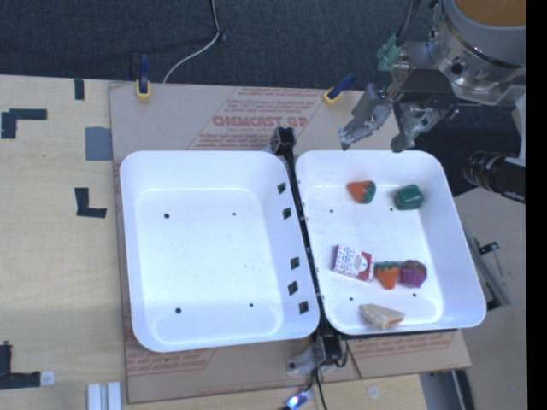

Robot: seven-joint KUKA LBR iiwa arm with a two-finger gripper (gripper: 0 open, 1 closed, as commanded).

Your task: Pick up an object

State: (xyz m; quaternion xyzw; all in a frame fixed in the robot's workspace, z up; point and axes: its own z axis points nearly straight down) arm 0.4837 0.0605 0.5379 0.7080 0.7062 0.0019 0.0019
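- The gripper point(373, 140) hung over the right bin's point(457, 229) far rim, its jaws apart with nothing between them.
- The red-and-green toy point(361, 191) lay just below the jaws, nearer the camera, the closest candidate.
- The green toy point(408, 197) sat beside it, slightly farther off.

2 white bins point(141, 229) hold green point(408, 196), purple point(414, 272) (and orange-red point(361, 191)) toys.

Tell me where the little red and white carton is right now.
The carton lies in the right bin, near its left wall in the front half, just left of the small orange toy and the purple toy.
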